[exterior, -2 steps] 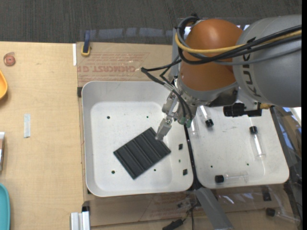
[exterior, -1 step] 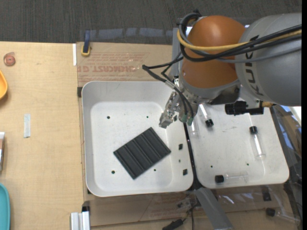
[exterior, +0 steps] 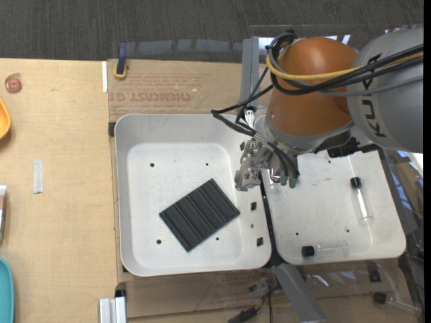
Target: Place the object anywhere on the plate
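Observation:
A dark grey ribbed plate [exterior: 199, 214] lies flat and turned at a slant in the left bin [exterior: 135, 180], toward its front middle. My gripper [exterior: 248, 173] hangs under the orange wrist band [exterior: 313, 86], over the right edge of the left bin beside the divide between the two bins. It is above and to the right of the plate, apart from it. A clear tube with a black cap [exterior: 360, 197] lies in the right bin [exterior: 323, 207] near its right wall. A second clear tube with a black end [exterior: 324, 249] lies along that bin's front wall.
The arm's grey body [exterior: 394, 93] covers the back of the right bin. Left of the bins is a tan bench top [exterior: 54, 200] with small items at its left edge. Brown cardboard [exterior: 168, 89] lies behind the left bin.

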You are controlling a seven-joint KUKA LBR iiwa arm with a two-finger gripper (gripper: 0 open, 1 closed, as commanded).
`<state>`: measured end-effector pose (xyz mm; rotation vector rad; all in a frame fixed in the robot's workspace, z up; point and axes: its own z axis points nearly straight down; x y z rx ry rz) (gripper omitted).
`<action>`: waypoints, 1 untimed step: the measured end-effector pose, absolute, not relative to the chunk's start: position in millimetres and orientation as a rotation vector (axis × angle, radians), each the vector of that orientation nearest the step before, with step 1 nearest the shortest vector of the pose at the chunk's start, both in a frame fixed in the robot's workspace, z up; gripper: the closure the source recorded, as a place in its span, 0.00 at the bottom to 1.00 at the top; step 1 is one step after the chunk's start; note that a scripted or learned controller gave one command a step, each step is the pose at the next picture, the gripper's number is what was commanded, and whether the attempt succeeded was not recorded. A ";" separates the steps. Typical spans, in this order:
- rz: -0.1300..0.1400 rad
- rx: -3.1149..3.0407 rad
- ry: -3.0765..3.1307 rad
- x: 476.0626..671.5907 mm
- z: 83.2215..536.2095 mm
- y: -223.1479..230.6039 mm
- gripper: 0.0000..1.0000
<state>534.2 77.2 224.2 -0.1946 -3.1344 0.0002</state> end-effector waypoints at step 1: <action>-0.001 -0.387 -3.121 584.2 277.3 87.6 1.00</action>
